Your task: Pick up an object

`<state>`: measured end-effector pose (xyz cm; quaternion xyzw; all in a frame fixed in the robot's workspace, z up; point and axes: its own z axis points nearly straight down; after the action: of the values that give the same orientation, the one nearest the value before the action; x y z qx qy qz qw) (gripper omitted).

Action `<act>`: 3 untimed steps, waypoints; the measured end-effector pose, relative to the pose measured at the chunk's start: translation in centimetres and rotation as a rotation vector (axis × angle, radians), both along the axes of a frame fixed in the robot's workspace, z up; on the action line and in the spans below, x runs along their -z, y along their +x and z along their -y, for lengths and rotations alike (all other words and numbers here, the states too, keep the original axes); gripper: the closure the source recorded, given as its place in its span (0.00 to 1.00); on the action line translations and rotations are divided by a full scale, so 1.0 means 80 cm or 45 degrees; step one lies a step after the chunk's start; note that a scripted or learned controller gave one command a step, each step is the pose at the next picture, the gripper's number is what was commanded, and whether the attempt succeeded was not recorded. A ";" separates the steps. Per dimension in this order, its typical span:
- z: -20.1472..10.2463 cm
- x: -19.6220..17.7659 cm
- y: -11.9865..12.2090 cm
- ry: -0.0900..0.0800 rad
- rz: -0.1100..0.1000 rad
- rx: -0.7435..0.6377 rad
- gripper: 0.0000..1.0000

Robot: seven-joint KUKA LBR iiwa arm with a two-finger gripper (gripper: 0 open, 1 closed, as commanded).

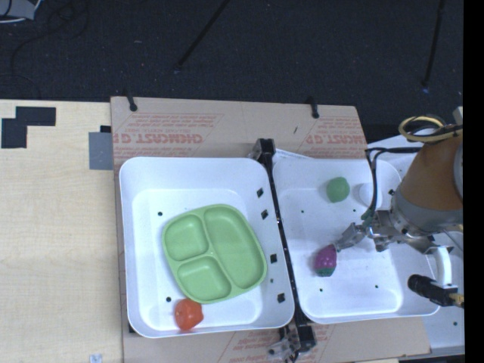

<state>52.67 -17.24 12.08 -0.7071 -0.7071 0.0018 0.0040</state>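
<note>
while the green plate (215, 253) fills one bin (144, 180); purple fruit (326, 260) lies opposite

Robot lab bench, twin white bins (144, 203) on cardboard (227, 131), cables (204, 29) trailing over dark floor

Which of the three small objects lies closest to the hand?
The purple object in the right bin, just left of the hand; the green ball and orange-red object lie farther.
</note>
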 end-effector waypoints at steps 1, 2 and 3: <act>-0.001 0.043 0.000 -0.003 0.008 0.003 0.00; 0.000 0.027 0.001 -0.003 0.010 0.007 1.00; -0.010 -0.046 0.000 -0.004 0.014 -0.002 1.00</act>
<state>52.64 -16.47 15.75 -0.7065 -0.7077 -0.0009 -0.0008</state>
